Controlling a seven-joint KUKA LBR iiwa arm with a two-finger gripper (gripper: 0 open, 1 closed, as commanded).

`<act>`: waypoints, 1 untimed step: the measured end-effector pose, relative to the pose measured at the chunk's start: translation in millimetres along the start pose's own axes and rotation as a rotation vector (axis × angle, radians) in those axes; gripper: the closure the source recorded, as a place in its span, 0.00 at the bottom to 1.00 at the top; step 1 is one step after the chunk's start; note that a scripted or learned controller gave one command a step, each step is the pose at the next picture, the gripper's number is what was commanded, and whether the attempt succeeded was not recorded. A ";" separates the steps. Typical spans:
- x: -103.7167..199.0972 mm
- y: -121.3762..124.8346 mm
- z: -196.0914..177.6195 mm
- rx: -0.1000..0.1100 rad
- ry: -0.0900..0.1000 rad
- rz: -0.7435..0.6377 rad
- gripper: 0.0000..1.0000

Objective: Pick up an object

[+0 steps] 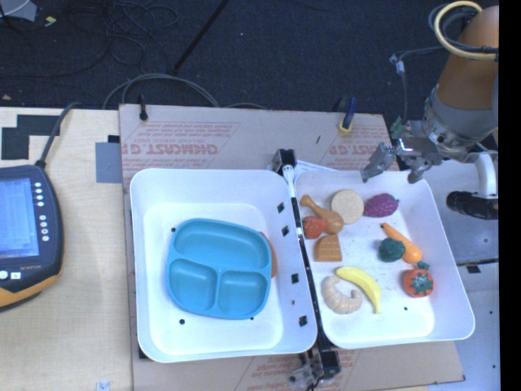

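From my console I see two shallow white plastic bins side by side on a sheet of printed brown cardboard [244, 137]. The left bin [155, 202] holds one glossy blue divided plate [218, 267] with three compartments and rounded corners; a sliver of something orange peeks out from under its right edge, too hidden to identify. The right bin [444, 300] holds nine small toy foods, all smooth molded plastic as far as I can tell: one tan chicken drumstick [322, 214], one pale round cookie-like disc [348, 205], one knobbly purple piece [380, 206], one small red-orange piece [313, 229] against the divider, one waffle-textured orange wedge [329, 248], one carrot [400, 240], one dark green lumpy vegetable [391, 250], one curved yellow banana [361, 285], one pale curled shrimp [341, 295] touching the banana, and one red tomato [418, 283] with a green top. The gripper [404, 160] hangs over the far rim of the right bin, above and apart from the food, nearest the purple piece. Its two dark metal fingers [378, 165] are spread apart with nothing between them. The arm's orange band [476, 55] is above it on the right. One grey control pendant [24, 226] with a lit screen lies on the wooden bench to the left.
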State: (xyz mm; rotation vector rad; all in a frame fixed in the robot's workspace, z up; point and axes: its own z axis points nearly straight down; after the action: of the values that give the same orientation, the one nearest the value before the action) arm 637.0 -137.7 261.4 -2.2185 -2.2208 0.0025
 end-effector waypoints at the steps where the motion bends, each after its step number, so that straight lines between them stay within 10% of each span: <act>1: -0.3 0.1 -9.9 0.001 0.000 -0.001 1.00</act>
State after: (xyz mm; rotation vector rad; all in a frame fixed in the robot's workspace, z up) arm 637.2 -138.0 271.3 -2.2163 -2.2215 0.0032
